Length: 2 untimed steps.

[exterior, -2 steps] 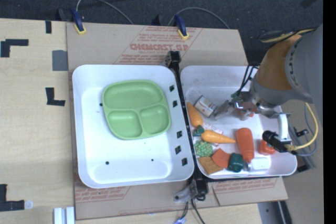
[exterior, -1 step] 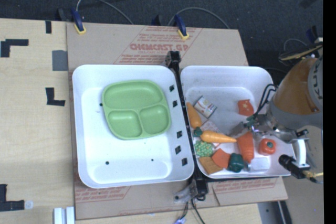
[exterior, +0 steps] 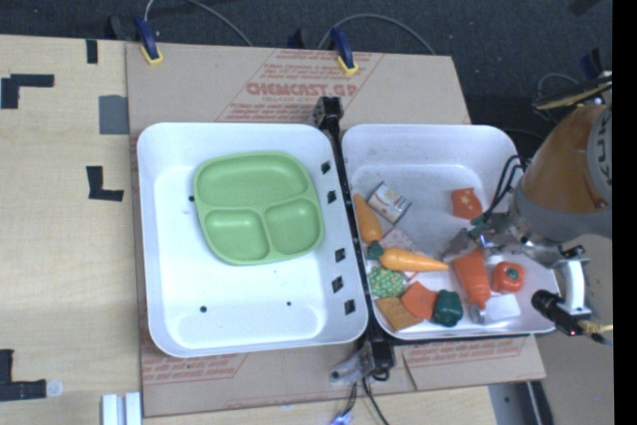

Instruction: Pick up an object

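The right bin (exterior: 428, 142) holds several toy foods. A carrot (exterior: 413, 261) lies near its middle. An orange-red bottle (exterior: 472, 277) lies tilted beside a red tomato (exterior: 509, 276). My gripper (exterior: 476, 240) hangs low over the bin's right side, just above the bottle's upper end and left of the tomato. A red-orange piece (exterior: 465, 203) sits a little farther back. The arm's wrist (exterior: 557, 204) comes in from the right and hides the bin's right wall.
In the left bin (exterior: 169, 244) lies a green divided plate (exterior: 261, 206). Along the right bin's left and front sides sit a small box (exterior: 390, 203), an orange piece (exterior: 368, 219), a green spotted piece (exterior: 383, 282), a dark green piece (exterior: 447, 308) and a brown waffle (exterior: 395, 316).
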### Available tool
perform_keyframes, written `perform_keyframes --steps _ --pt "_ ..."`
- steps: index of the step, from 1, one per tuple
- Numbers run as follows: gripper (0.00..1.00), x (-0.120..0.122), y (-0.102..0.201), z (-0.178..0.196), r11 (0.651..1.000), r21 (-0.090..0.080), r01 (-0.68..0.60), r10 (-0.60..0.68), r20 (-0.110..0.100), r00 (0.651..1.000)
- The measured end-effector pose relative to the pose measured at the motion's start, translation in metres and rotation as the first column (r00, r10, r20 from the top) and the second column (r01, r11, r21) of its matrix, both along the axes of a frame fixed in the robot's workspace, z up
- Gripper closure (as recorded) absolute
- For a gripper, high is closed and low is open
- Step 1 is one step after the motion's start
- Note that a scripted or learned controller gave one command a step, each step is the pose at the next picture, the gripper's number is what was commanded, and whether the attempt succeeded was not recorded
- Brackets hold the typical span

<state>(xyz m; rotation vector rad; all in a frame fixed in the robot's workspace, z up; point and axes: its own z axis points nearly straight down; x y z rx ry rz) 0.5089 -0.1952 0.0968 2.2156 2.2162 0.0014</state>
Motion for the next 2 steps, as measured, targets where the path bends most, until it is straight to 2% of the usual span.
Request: perform_keyframes --steps 1,2 --pt "1.0 0.085 0.043 0.038 1.0 0.005 -0.003 0.003 -0.004 1.0" --pt "1.0 0.138 0.113 0.088 1.0 0.005 -0.004 0.004 -0.004 1.0"
